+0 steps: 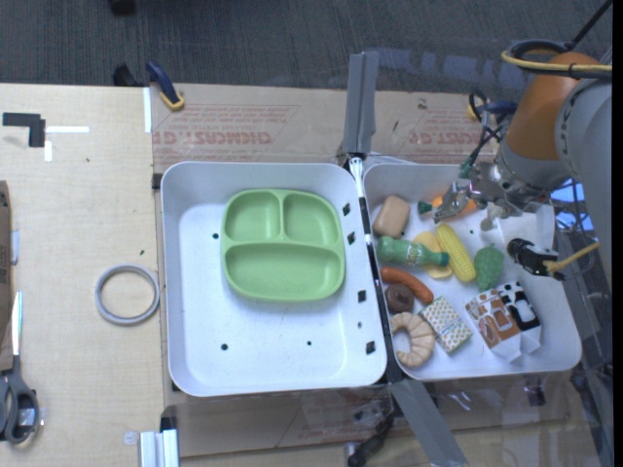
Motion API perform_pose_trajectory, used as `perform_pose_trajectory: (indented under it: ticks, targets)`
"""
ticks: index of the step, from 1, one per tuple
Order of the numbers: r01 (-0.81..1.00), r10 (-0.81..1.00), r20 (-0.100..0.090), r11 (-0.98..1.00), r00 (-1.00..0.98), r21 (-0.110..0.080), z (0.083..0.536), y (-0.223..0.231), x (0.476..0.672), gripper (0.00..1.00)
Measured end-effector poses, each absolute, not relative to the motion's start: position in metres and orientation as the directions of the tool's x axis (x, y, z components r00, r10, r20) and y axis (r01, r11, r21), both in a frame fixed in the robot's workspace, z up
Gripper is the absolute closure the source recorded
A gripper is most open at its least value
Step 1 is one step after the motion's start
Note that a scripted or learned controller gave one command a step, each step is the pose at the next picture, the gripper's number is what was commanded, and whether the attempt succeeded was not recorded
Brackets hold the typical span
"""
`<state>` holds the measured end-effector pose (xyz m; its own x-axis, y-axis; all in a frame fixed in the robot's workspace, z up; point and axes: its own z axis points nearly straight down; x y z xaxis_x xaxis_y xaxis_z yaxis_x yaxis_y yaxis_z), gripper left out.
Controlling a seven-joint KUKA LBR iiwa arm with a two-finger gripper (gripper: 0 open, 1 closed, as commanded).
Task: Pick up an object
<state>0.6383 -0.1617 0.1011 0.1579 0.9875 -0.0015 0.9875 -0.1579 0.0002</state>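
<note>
Bench: pale wood top (78,222), cardboard sheet (253,125) at far side, dark carpet (292,17) beyond. Tape ring (127,293) and scissors (19,402) lie left. Left bin (195,358) holds a green divided plate (284,244). Right bin (560,353) holds toy food: corn cob (456,252), green bottle (411,252), sausage (407,282), croissant (416,339). Arm (550,115) reaches in from right; gripper (458,200) is low over right bin's far side by a toy carrot (440,205), finger state cannot be told.

Left bin (185,290): I see open floor around the green plate (283,244). Right bin (560,348): I find food toys packed close — bread (391,216), bottle (410,253), corn (455,252), croissant (416,339), cartons (494,317); little room between them, and the arm (545,125) overhangs the far corner.
</note>
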Motion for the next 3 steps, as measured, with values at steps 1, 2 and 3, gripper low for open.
perform_pose_trajectory:
  ticks: [1,2,3]
  targets:
    - [1.0,1.0,-0.002,-0.028,0.028,0.001,0.12,-0.161,0.645,0.0]
    - [0.998,0.998,0.0,0.058,-0.058,-0.001,0.103,-0.153,0.597,0.0]
    - [0.999,0.999,-0.001,0.055,-0.055,0.0,0.112,-0.155,0.597,1.0]
